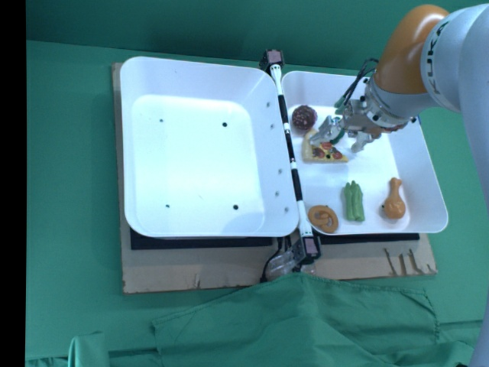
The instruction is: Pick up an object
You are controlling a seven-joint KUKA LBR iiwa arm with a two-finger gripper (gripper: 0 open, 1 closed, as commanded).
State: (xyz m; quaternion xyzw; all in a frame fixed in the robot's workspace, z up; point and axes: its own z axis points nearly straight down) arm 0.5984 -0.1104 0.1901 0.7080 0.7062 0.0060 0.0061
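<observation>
Plastic pizza slice, right bin, 11 o'clock of centre. Gripper hovers over its upper edge, jaws spread, holding nothing. Risk: fingers straddle flat slice, close above it.

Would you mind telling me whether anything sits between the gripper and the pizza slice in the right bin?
Nothing visible does. The gripper hangs right over the upper edge of the pizza slice in the right bin. The dark round berry lies beside it toward the divider, and the asparagus nearer the front, both off that path.
</observation>
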